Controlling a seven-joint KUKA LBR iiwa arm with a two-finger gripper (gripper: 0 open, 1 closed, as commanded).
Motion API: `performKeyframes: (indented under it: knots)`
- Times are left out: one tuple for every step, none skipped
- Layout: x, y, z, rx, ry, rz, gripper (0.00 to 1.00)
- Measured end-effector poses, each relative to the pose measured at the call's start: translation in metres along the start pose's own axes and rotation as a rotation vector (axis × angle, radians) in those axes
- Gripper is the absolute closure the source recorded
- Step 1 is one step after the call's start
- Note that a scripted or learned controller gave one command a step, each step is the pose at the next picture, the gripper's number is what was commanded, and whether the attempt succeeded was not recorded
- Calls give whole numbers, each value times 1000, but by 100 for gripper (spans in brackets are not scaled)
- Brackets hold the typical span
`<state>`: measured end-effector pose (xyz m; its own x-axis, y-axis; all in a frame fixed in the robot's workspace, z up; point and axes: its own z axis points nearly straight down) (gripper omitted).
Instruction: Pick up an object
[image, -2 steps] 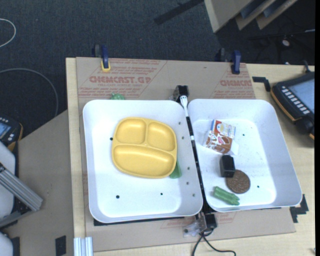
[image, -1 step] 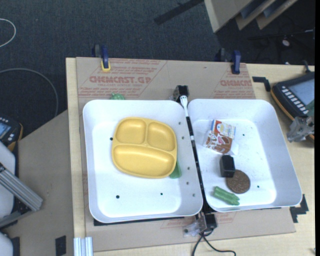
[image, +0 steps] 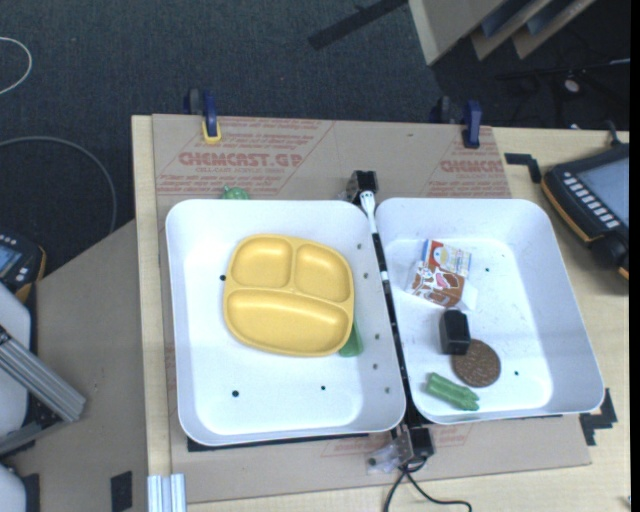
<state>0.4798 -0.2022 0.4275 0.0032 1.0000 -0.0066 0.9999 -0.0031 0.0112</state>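
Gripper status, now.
Gripper: cannot be told from this camera view; nothing in either bin, such as the yellow tray or the black block, is being held.

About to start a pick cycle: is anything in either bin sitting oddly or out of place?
One thing: a green item in the left bin is mostly tucked under the yellow divided plate, at its lower right edge. In the right bin, the black block touches the brown disc.
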Motion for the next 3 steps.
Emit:
performKeyframes:
  knots:
    - [19,-1,67,17,9,-3,100]
    - [-25,0,-10,0,-1,0,100]
    - [10,-2,75,19,10,-6,100]
